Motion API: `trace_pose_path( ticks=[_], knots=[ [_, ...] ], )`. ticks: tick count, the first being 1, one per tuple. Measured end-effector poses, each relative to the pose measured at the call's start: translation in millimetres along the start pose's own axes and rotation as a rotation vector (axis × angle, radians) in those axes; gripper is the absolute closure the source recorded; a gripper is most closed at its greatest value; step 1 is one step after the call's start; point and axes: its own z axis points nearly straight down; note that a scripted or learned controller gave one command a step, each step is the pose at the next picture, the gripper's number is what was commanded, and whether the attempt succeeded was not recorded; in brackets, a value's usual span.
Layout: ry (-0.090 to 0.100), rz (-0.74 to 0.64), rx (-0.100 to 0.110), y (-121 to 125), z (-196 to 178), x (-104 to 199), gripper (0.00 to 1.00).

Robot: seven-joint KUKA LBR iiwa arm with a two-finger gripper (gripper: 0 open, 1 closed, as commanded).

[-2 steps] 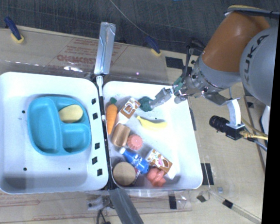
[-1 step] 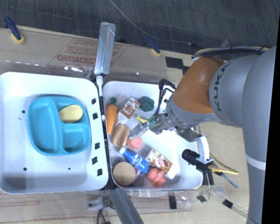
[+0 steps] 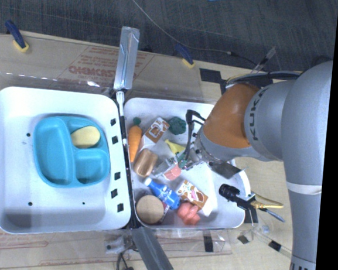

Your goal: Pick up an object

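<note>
**Over the right bin, choosing a pick**

Far to my left, a yellow potato-like lump (image 3: 86, 136) sits in the blue tray (image 3: 56, 151). Nearer, the carrot (image 3: 133, 143) lies along the bin wall. My gripper (image 3: 184, 157) hangs just above the small pink-white packet (image 3: 171, 172); whether it is spread or closed I cannot tell. The packet looks light, soft and slippery, so I'd pinch across its narrow middle.

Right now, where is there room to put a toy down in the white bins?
The left bin has bare white floor all around the blue tray, most along its near edge. The tray's long pocket is bare; the yellow lemon-like toy fills another. The right bin is crowded with toys, with the gripper low over them.
</note>
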Motion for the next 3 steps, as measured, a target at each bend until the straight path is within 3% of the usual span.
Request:
trace_pose_path(
  ticks=[1, 2, 3],
  knots=[
    [-0.005, -0.042, -0.005, 22, -87, -27, 0.0],
    [0.001, -0.075, 0.001, -8, 0, 20, 0.0],
    [0.001, -0.074, 0.001, -9, 0, 19, 0.0]
  ],
)
